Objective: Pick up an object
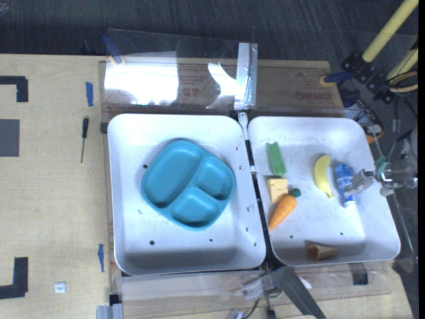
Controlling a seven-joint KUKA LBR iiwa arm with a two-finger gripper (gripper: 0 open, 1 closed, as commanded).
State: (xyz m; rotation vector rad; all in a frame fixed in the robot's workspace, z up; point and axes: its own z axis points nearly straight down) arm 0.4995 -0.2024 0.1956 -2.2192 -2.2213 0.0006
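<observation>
The right bin holds several small items. A green bar lies at its left, with a yellow block and an orange carrot below it. Further right lie a yellow banana and a blue and white packet. A brown piece rests by the front wall. My gripper reaches in low over the bin's right rim, its tip just right of the blue packet and close to it. I see nothing held in it.
The left bin carries a blue divided plate. A clear plastic sheet and a taped strip stand behind the bins. Cables and a yellow pole crowd the upper right.
</observation>
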